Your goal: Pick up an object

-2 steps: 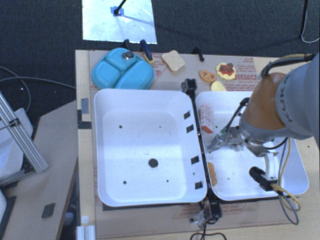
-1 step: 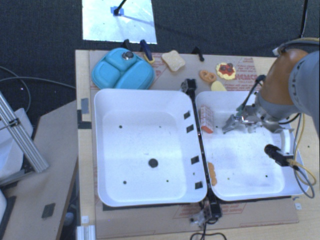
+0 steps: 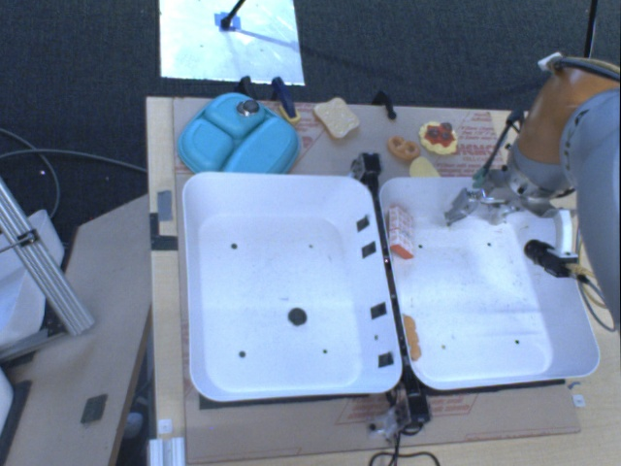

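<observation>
The gripper is seen low over the far side of the right bin, near a small carton, its finger state cannot be told.

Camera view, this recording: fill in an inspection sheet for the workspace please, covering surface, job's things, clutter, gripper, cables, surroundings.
Surface: bench bearing two shallow white bins, left bin and right bin, side by side.
Job's things: small carton and orange piece by the right bin's left wall; another orange piece lower along that wall; dark round item in the left bin.
Clutter: behind the bins, blue divided tray, toast slice, pretzel, small tart, yellow piece.
Gripper: gripper over the right bin's far end, nothing seen between its fingers.
Cables: cable running down the arm; dark cable at left.
Surroundings: dark carpet, reflective sheet, metal frame at left.
</observation>
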Available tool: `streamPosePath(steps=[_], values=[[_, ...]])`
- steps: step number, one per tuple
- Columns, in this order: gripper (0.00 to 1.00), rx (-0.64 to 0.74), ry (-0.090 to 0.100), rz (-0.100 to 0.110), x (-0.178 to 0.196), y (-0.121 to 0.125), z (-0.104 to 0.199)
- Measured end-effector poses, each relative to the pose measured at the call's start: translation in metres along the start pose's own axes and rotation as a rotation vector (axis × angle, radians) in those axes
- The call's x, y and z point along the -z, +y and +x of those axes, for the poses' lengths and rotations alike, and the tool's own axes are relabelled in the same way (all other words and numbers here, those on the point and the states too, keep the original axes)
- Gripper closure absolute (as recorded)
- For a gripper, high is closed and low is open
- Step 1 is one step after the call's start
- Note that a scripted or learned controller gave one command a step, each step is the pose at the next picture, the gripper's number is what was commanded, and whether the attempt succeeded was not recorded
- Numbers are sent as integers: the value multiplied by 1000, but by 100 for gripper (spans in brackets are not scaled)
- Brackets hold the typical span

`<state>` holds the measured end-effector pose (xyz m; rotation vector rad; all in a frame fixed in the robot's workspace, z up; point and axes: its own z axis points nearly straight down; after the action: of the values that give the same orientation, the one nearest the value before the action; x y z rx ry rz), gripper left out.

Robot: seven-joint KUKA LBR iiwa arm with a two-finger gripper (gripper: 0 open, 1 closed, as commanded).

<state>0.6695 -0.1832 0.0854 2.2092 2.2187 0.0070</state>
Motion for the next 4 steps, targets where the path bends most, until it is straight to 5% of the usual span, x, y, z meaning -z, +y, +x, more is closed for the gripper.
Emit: streamPosePath(steps=[1,2,3,4], values=[[0,-6,1,0,4,-83,-26],[0,7,6,4,35,-53,53],[0,5,-3,3,0,2,98],[0,-4,3,7,0,0,88]])
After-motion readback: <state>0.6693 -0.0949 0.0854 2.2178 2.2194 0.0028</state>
